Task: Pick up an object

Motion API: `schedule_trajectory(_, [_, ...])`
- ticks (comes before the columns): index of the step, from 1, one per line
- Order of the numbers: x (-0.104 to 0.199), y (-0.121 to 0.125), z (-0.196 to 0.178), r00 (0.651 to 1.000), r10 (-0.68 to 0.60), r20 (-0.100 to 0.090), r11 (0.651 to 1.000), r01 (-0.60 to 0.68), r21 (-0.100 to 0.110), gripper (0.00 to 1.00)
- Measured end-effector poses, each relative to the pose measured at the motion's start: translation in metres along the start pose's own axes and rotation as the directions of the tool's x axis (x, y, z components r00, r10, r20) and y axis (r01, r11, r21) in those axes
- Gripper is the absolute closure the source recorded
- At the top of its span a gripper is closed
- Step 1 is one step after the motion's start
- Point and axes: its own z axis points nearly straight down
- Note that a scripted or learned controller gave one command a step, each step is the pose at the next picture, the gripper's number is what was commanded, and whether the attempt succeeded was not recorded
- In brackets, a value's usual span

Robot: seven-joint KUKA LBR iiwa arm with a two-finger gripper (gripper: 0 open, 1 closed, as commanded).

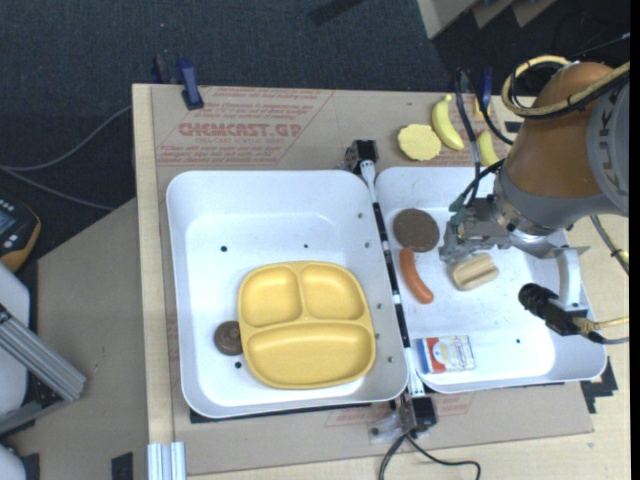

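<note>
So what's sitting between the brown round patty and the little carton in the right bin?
In the camera view, an orange sausage lies between the brown patty and the carton.

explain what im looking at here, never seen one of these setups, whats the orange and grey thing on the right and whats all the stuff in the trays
The orange and grey thing is a robot arm, reaching in from the right. The single picture comes from a fixed camera above the bench, looking down at a slant. At the arm's end is its gripper, the part that grabs things; it sits low over the right bin, just above a tan bread-like block. I cannot tell from here whether it holds anything.

The right bin also has a brown round disc, a toy hot dog sausage and a small printed packet. The left bin holds a yellow divided plate with a small brown disc at its left edge. On the board behind the bins lie a toy banana and a yellow chip-like piece.
</note>
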Motion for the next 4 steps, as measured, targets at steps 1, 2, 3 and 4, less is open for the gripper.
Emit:
schedule_trajectory(1, [-0.004,-0.002,0.005,1.000,0.006,0.002,1.000,-0.006,0.007,0.00])
schedule_trajectory(2, [-0.031,0.104,0.031,1.000,0.004,0.005,1.000,-0.004,0.001,0.00])
schedule_trajectory(3, [-0.026,0.087,0.079,1.000,0.007,0.001,1.000,-0.007,0.014,0.00])
schedule_trajectory(4, [-0.028,0.055,0.107,1.000,0.008,0.001,1.000,-0.008,0.014,0.00])
